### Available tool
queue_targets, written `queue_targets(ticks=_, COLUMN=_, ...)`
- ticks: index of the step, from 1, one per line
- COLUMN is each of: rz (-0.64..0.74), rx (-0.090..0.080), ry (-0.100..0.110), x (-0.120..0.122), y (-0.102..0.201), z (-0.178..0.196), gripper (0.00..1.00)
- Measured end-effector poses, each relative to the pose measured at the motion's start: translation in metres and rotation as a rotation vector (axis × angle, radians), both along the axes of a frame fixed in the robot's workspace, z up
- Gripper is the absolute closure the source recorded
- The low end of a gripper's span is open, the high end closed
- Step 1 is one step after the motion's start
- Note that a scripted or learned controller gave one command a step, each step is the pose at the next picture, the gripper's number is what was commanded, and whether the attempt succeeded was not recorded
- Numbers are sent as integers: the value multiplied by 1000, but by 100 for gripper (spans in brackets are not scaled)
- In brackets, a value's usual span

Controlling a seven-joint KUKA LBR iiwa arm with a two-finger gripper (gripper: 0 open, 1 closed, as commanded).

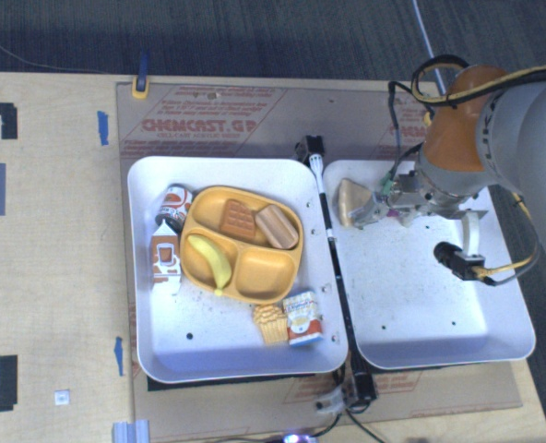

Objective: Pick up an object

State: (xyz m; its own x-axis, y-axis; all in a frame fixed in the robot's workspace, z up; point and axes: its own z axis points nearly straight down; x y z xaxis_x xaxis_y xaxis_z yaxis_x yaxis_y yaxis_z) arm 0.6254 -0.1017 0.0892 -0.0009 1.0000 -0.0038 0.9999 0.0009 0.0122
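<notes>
In the right bin (pixel 439 330) a beige wedge-shaped object (pixel 349 198) lies in the far left corner. My gripper (pixel 384 207) hangs low over that bin, right beside the wedge on its right side, and seems to touch its edge. The grey arm with its orange band (pixel 457 127) reaches in from the right. In the left bin (pixel 153 340) a yellow divided plate (pixel 199 212) holds a banana (pixel 211 261), a brown waffle piece (pixel 237 219) and a bread roll (pixel 277 226).
Around the plate lie a small can (pixel 172 207), a brown-and-white carton (pixel 165 257), toy fries (pixel 270 322) and a small box (pixel 303 318). A black cable end (pixel 459 260) dangles over the right bin. A dark ridge (pixel 326 238) divides the bins.
</notes>
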Motion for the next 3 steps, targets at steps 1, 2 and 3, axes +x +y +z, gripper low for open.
queue_targets(ticks=1, rz=-1, rx=-5, ry=-5, x=1, y=-2, z=12, gripper=100)
queue_targets(ticks=2, rz=1, rx=4, ry=11, x=-33, y=62, z=96, gripper=100)
queue_targets(ticks=3, rz=0, rx=4, ry=12, x=-33, y=62, z=96, gripper=0)
